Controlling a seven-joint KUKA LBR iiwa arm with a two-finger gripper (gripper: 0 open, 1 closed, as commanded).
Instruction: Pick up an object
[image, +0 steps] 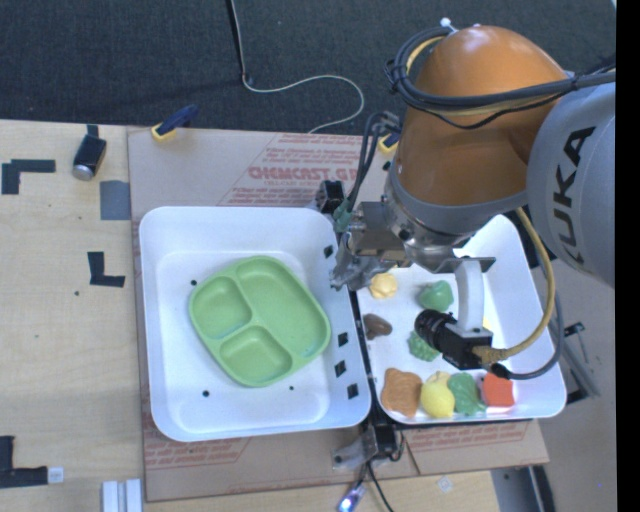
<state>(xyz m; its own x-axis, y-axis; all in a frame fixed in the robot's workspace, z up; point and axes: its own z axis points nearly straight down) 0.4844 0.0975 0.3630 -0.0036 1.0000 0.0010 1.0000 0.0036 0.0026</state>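
**Camera view: arm low over the toy food, nothing lifted yet**

Camera view looks down on two white bins on the tabletop (60, 330). The left bin (160, 300) fills the middle of the frame and holds a green divided plate (258, 320), lying flat and a little askew. The right bin (535, 400) sits at the right of the frame, largely covered by the grey and orange arm (480, 110).

The pincer (372, 262) hangs at the upper left corner of the right bin, close to the wall between the two bins. Dark brackets and cables crowd it, so I cannot tell how it stands or whether anything is in it.

The likely target is a small yellow piece (383, 287), just below and right of the pincer, at the centre right of the frame. It looks rounded, pale and smooth, resting on the bin floor. Whether the pincer touches it cannot be told.

Other toy food lies nearby: a brown piece (377, 324) just below the yellow one, a green piece (436, 295) to its right, and along the lower edge a tan slice (402, 391), a lemon (437, 396), another green piece (465, 392) and a red block (499, 391).

By my reading the approach is made; the grasp and the lift are left to do.
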